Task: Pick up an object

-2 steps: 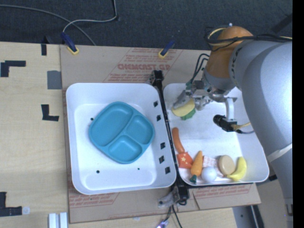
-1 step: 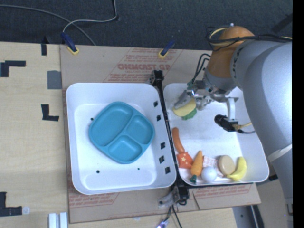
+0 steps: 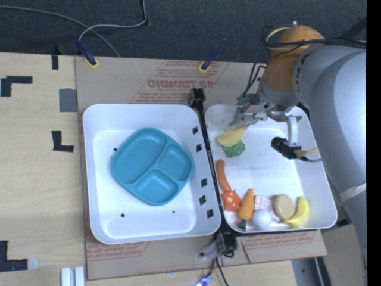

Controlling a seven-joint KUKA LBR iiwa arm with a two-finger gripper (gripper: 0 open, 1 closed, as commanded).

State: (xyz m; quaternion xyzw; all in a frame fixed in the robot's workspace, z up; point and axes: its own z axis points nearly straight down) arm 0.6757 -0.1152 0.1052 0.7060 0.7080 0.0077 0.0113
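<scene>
End effector (image 3: 245, 115) low over the right bin's (image 3: 309, 186) far corner, grip state impossible to tell. Yellow toy (image 3: 230, 137) just beneath, touching green piece (image 3: 234, 149); probably light, smooth, slippery; best pinched across its narrow middle.

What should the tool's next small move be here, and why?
Probably a short descent onto the yellow piece. The tool sits in the right bin at its far end, right beside that piece, which rests against a green one. Nothing is visibly gripped yet; the other toys lie along the near wall.
</scene>
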